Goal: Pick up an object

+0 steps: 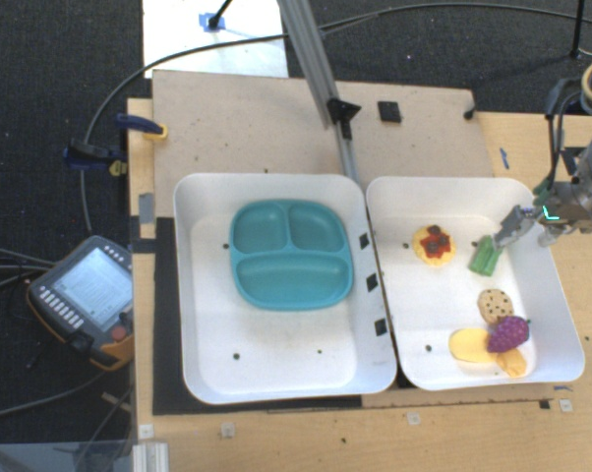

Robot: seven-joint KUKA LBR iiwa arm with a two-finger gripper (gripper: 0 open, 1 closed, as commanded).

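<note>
Just below-left of the end effector (515, 222) lies a green piece (485, 256).

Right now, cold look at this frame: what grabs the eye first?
The teal plate, divided into compartments, lies alone in the left bin. The right bin holds small toy foods: a green piece by the gripper near the far right side, a yellow-and-red piece beside it, and a cookie, purple grapes and a yellow item clustered at the near corner.
</note>
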